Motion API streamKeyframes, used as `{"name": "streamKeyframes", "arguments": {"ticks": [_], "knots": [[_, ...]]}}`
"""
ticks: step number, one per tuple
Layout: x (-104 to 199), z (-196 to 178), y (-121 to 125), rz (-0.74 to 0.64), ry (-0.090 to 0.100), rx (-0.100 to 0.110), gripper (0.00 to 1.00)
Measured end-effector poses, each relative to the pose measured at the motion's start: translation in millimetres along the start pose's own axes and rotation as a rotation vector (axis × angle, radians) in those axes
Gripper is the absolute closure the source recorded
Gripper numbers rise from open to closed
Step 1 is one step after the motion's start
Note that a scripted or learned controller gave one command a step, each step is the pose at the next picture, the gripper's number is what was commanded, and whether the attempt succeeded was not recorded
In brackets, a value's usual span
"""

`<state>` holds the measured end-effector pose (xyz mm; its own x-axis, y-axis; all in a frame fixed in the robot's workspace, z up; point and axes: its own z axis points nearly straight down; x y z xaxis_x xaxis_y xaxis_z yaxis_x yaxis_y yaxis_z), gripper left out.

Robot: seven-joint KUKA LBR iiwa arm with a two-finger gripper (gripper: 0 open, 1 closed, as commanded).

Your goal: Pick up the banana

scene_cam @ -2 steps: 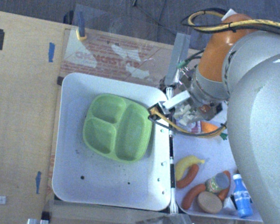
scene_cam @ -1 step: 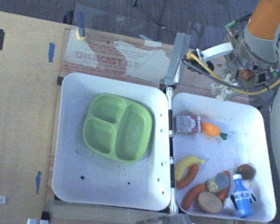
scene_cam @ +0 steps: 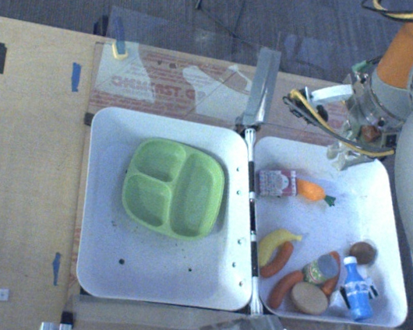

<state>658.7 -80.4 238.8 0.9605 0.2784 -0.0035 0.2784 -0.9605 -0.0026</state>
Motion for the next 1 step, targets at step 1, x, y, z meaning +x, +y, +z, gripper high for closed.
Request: {"name": "streamKeyframes", "arguments": {"ticks": [1], "knots": [[-45.7,132.2,0.4,-0.018,0.001,0.001,1.0]]}}
